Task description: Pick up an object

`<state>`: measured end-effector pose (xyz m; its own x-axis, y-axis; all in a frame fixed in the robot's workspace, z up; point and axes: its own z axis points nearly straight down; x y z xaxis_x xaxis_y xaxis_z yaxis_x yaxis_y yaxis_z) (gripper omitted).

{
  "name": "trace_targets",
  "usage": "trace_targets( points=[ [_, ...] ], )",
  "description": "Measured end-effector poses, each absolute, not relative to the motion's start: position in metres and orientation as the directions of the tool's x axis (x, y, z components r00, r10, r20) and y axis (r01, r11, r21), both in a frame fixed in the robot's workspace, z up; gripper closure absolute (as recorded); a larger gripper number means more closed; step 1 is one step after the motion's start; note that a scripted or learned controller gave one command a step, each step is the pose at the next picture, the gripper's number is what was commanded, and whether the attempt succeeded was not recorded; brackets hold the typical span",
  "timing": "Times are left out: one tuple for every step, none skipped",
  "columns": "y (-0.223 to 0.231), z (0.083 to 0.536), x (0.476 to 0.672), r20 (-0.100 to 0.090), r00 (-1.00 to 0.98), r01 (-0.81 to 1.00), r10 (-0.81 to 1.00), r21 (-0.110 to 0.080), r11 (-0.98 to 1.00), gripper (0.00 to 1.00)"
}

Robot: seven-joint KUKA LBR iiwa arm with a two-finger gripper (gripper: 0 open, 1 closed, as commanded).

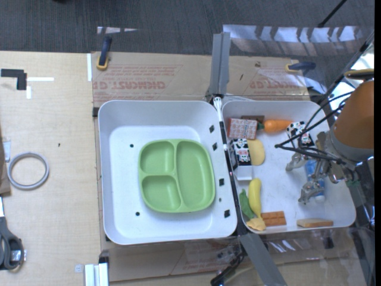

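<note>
My gripper (302, 180) hangs low in the right bin (339, 210), near its right side, below the grey arm with the orange band (359, 119). Its two metal fingers (294, 163) stand apart, so it is open. A small blue object (313, 173) lies between them, close to the palm, partly hidden. Further left in this bin are a yellow banana (255, 195), a pale yellow fruit (256, 152), an orange carrot (277, 124), a red-and-white box (242, 127) and a black-and-white carton (241, 151).
A brown wafer (274, 219) and a bread slice (314, 223) lie along the right bin's front wall. The left bin (113, 159) holds a green divided plate (177, 175). A tape roll (26, 170) rests on the bench at left. Cables cross above the right bin.
</note>
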<state>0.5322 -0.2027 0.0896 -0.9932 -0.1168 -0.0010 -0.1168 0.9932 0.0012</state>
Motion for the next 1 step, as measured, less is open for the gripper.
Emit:
trace_targets(
  points=[
    [-0.2136, 0.0901, 0.5495, -0.004, -0.998, -0.066, -0.066, 0.001, 0.998, 0.00]
  ],
)
